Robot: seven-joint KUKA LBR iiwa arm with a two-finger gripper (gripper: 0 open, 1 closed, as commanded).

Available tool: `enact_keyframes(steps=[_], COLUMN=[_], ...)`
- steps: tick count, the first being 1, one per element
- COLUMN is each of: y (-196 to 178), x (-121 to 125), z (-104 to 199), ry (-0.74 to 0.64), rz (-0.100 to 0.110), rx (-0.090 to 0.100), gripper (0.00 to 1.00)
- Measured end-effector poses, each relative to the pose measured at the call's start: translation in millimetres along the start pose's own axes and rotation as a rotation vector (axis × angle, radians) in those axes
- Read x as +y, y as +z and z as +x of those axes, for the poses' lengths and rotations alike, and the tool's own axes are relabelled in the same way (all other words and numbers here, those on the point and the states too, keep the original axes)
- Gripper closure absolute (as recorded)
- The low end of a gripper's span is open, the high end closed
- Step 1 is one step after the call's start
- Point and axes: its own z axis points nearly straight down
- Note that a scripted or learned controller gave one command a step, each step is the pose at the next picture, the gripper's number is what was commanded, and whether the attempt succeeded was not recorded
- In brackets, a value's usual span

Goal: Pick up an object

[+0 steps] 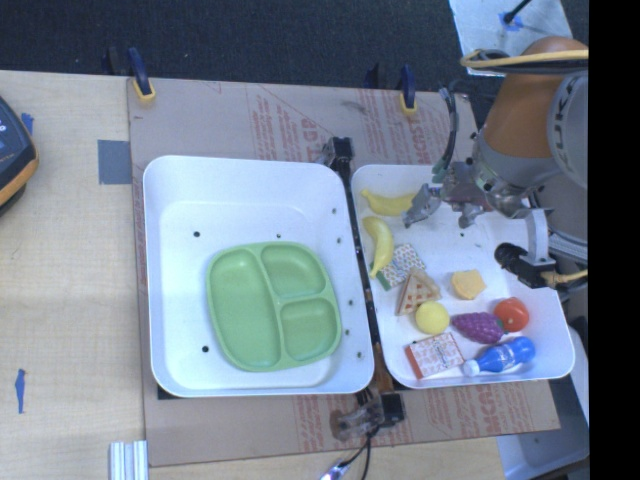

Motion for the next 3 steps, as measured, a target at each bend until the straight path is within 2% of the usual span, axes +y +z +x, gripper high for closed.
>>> enact_keyframes(steps=[1,2,3], y=[68.3,69.5,58.9], x=[-1.7,-138.9,-138.1], z=[16.1,-16.9,-16.7], ry=[0.000,0.001,-0.005], rz=[-0.002,-0.002,-0.002], rx=[-0.002,0.001,0.001], gripper=[0.00,0.00,1.00])
